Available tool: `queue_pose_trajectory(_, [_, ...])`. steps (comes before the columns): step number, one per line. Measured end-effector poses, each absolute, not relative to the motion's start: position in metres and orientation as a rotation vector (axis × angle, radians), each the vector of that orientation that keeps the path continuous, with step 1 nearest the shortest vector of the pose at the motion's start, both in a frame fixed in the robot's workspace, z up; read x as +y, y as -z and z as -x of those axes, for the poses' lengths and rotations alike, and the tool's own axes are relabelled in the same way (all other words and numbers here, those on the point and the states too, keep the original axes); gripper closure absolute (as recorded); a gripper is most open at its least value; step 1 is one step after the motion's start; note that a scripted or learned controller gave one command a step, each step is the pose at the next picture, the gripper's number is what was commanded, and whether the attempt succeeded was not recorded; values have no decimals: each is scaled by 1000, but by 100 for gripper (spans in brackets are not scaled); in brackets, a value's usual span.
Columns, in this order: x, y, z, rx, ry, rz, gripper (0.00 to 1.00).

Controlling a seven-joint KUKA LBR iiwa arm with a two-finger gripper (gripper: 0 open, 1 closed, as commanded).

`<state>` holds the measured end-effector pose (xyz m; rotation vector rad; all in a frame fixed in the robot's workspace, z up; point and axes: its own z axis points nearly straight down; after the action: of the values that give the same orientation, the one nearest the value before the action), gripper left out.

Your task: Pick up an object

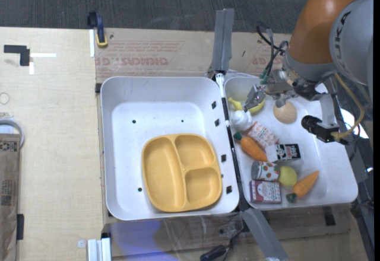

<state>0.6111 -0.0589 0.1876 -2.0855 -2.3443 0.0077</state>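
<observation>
The right bin (339,185) holds several items. A yellow banana (237,104) lies in its far left corner, and my gripper (256,98) hangs just over the banana's right end, with nothing seen in its hold. A beige egg-shaped item (285,113) sits just right of the gripper. In front of these lie a white bottle with a red label (253,129), an orange carrot (253,148) and a small black-and-white carton (288,151). Nearer the front are a can (265,171), a yellow-green fruit (288,176), a second carrot (305,184) and a red box (265,192).
The left bin (119,135) holds a yellow divided plate (181,171). The divider between the bins (225,129) runs just left of the banana. The grey arm with its orange band (317,22) and cables (332,126) overhang the right bin's far right side.
</observation>
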Motion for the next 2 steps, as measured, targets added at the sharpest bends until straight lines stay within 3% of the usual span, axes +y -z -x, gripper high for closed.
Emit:
queue_pose_trajectory(1, [-97, -110, -564, -2386, -6, 2036, 0])
queue_pose_trajectory(2, [-110, -90, -509, -2480, -2, 1928, 0])
